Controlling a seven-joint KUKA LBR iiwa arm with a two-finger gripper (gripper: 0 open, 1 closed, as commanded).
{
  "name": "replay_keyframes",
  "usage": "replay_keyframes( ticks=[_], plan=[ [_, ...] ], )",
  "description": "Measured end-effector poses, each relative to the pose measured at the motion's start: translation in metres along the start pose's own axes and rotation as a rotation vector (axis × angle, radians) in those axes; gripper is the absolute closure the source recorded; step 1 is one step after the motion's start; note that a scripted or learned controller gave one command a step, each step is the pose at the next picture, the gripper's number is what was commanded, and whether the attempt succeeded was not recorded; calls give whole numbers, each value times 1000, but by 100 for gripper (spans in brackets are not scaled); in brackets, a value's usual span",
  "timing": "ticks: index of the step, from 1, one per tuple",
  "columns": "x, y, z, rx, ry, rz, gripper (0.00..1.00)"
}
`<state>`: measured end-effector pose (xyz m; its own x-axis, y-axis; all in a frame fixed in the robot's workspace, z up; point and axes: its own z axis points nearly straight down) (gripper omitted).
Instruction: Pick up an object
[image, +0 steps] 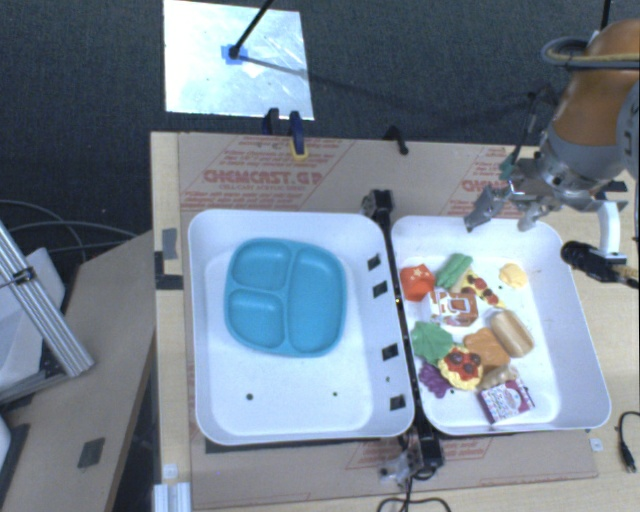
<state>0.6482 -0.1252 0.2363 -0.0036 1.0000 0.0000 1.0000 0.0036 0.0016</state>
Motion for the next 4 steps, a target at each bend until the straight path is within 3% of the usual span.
replay_keyframes(
  ticks=[1, 2, 3, 4],
  plan=[
    [-7, 20, 142, 2, 0, -2, 0],
    [-2, 18, 151, 0, 0, -2, 0],
    [-2, 19, 139, -4, -1, -4, 100],
    [43, 21, 152, 0, 1, -5, 100]
  ],
)
